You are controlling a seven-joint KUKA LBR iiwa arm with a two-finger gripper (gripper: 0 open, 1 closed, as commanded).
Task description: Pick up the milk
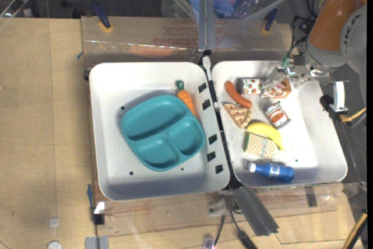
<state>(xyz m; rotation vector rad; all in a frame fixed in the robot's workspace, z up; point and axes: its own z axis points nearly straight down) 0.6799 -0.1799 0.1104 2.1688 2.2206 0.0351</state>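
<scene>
Gripper (pixel 282 80) atop milk (pixel 278 88), far-right bin.

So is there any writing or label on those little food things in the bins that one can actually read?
None can be read.
Milk carton, under the tool: printed sides, too blurred.
Can: red label, too small.
Small carton: print blurred.
Blue bottle: white label band, no letters legible.
Yellow-green packet: pattern, nothing readable.
</scene>
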